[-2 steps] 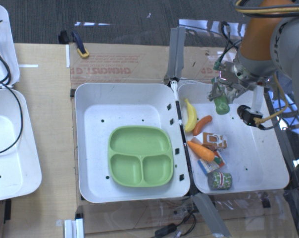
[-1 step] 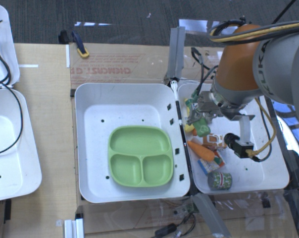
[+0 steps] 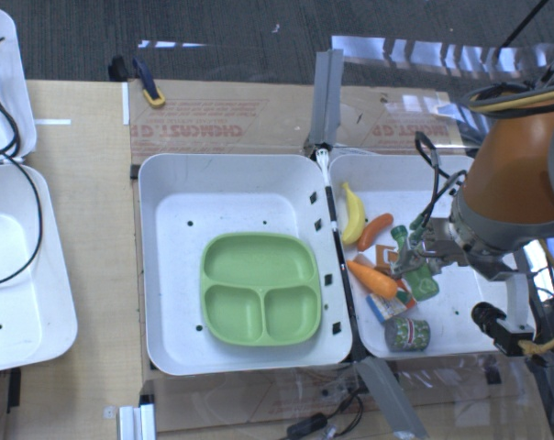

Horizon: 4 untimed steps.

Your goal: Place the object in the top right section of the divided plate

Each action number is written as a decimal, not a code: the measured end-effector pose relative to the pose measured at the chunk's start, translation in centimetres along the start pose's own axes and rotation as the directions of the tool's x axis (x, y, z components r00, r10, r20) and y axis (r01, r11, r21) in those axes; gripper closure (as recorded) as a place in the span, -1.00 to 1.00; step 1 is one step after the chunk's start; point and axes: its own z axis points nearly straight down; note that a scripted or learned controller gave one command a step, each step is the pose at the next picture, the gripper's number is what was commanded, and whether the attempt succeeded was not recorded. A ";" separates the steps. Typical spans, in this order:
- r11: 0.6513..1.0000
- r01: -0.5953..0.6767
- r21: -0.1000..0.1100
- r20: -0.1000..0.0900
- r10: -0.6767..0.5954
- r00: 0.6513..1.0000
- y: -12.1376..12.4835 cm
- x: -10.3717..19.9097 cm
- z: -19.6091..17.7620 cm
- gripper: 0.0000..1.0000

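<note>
A green divided plate (image 3: pixel 259 259) lies in the left bin (image 3: pixel 171 246), with one long section at the back and two smaller ones in front. My gripper (image 3: pixel 405 257) is low in the right bin (image 3: pixel 465 324), among a cluster of objects. Beside it are an orange carrot (image 3: pixel 373 279), a smaller red-orange vegetable (image 3: pixel 376 229), a yellow banana (image 3: pixel 352 214) and a green packet (image 3: pixel 423 283). The arm's wrist hides part of the cluster. Nothing rests on the plate.
A green-labelled can (image 3: pixel 406 334) lies on its side near the right bin's front edge, next to a small blue and white tube (image 3: pixel 382 306). A divider wall (image 3: pixel 332 246) separates the two bins. A white sink-like tray (image 3: pixel 20 273) with black cables sits at the far left.
</note>
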 end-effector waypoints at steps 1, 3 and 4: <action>1.000 0.000 0.000 0.000 0.000 1.000 0.0 0.0 0.0 -1.00; 1.000 0.005 -0.001 0.001 -0.005 1.000 5.1 7.7 -4.3 1.00; 0.987 -0.158 -0.002 0.002 0.158 0.987 1.8 10.8 -11.4 1.00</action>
